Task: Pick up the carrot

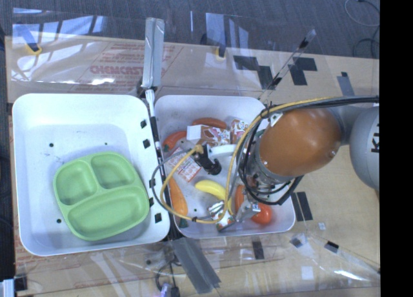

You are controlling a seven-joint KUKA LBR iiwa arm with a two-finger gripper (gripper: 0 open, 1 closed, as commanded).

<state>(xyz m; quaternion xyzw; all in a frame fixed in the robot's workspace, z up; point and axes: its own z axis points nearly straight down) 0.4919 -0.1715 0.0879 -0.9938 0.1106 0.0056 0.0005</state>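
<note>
The carrot [177, 199], a long orange piece, lies along the left wall of the right bin [166, 116], near its front corner. My gripper [230, 217] is down low at the front of the same bin, to the right of the carrot and apart from it. The arm's orange band [298, 142] hangs over the bin's right half and hides what is under it. A yellow banana [211, 189] lies between the carrot and the gripper.
A red tomato [262, 215] and a small orange piece [239, 196] sit beside the gripper. Snack packets [187, 168], a red sausage [208, 122] and a red-orange item [173, 139] fill the bin's back. The left bin [39, 115] holds a green divided plate [100, 195].
</note>
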